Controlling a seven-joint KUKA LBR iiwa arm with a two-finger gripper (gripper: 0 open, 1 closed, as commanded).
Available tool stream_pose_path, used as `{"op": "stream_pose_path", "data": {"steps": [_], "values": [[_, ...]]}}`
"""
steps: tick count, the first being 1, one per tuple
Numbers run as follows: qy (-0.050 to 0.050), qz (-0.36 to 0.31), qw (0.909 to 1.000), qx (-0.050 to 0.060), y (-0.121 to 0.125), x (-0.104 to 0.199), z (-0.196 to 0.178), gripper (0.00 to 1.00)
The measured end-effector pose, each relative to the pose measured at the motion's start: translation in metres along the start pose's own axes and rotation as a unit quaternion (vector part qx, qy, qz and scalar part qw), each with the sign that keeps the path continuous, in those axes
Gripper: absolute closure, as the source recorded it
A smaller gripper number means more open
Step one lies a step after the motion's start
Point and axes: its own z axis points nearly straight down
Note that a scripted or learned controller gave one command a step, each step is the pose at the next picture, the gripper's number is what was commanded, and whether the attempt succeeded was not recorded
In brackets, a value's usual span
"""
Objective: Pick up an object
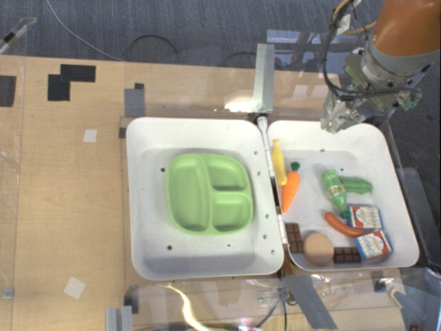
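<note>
My gripper hangs over the far rim of the right bin, with nothing seen between its fingers. The right bin holds a yellow banana, an orange carrot, a green bottle, a green pickle, a red sausage, two small juice cartons, a tan round bun and chocolate bars. The objects lie well in front of the gripper, toward the near side of the bin.
The left bin holds a green divided tray. A metal post stands behind the divider between the bins. Cables loop around the arm's wrist at the upper right.
</note>
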Motion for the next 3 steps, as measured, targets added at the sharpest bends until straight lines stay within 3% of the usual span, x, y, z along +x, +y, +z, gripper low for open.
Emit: {"op": "stream_pose_path", "data": {"steps": [1, 2, 3], "values": [[-0.001, -0.001, 1.0, -0.001, 0.061, -0.043, -0.044, 1.0], [0.0, -0.119, 0.9928, -0.001, 0.041, -0.03, -0.029, 1.0], [0.001, -0.191, 0.9816, -0.002, 0.012, -0.008, -0.008, 1.0]]}}
